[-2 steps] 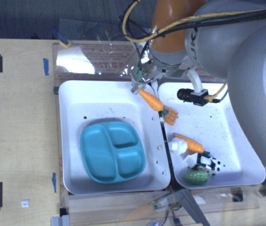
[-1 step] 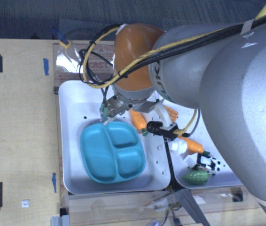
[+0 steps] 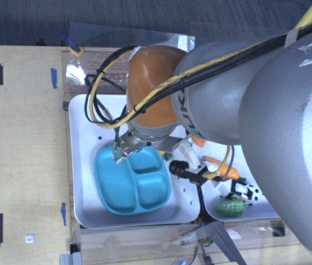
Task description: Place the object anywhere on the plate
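Note:
A blue plate (image 3: 131, 184) with three compartments lies in the left white bin (image 3: 81, 164). My gripper (image 3: 124, 148) hangs over the plate's far left corner, below the orange band of the wrist. The arm hides much of what is under it. In the right bin lie an orange carrot-shaped toy (image 3: 226, 171), a green knobbly object (image 3: 230, 207) and a black-and-white object (image 3: 248, 192).
The grey arm covers most of the right bin (image 3: 255, 217) and the back of the left bin. A small orange piece (image 3: 198, 142) shows at the arm's edge. Yellow and black cables loop above the left bin. Wooden benchtop (image 3: 23, 148) lies to the left.

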You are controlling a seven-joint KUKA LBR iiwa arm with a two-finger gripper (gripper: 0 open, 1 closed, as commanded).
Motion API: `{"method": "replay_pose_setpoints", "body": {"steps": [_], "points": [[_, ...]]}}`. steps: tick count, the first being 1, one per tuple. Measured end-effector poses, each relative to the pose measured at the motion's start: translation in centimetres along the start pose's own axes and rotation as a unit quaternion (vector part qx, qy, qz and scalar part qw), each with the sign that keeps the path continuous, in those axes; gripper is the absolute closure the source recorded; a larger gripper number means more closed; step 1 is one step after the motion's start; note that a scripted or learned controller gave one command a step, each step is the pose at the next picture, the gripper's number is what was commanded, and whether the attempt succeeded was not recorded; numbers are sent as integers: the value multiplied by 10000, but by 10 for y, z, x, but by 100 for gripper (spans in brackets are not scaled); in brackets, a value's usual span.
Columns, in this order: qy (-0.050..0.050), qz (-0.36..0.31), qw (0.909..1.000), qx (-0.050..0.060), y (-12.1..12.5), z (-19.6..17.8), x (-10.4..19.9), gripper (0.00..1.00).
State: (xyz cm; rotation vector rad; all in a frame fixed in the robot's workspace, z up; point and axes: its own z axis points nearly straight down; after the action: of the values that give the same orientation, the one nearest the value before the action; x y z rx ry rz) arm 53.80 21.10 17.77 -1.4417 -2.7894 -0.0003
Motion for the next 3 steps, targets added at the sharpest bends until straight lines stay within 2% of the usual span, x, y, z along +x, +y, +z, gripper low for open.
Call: {"method": "replay_pose_setpoints", "body": {"steps": [1,2,3], "points": [[-8,136,9999,15,-95,31,-36,100],[-27,-789,9969,-20,-151,-25,-114,100],[-19,-2148,9767,-25,-51,-56,-81,100]]}}
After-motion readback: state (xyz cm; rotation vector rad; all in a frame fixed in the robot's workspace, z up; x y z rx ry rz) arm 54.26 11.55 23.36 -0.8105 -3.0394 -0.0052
